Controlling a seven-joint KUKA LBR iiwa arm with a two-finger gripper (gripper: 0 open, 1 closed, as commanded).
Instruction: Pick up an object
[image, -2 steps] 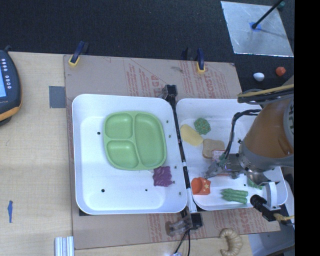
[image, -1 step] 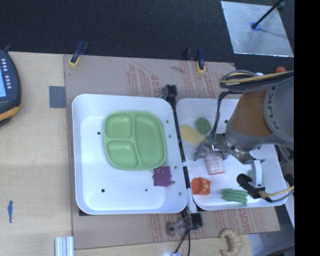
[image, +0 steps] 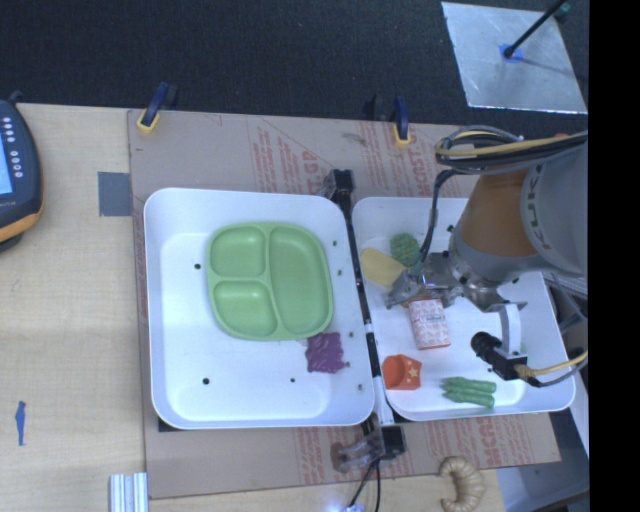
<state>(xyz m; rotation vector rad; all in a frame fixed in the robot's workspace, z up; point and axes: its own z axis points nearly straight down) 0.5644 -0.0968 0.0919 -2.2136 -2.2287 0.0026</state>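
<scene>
The left white bin (image: 175, 300) holds a green three-compartment plate (image: 270, 280) and a purple crumpled lump (image: 325, 352). The right white bin (image: 545, 395) holds a yellow wedge (image: 380, 266), a green knobbly piece (image: 404, 246), a red block (image: 402, 371), green bean pods (image: 468, 391) and a white red-patterned carton (image: 429, 324), upright in view (long axis top-to-bottom), directly below the gripper (image: 428, 285), whose finger spread cannot be told.

My tabletop (image: 70, 330) is pale wood, and a brown cardboard sheet (image: 250, 150) covers its middle, held at the far edge by a yellow clamp (image: 152, 108) and a blue clamp (image: 400, 120). Beyond the far edge the floor (image: 250, 50) is dark, with a light grey panel (image: 515, 55) at far right. A handheld control pendant (image: 15, 170) rests at far left.
</scene>
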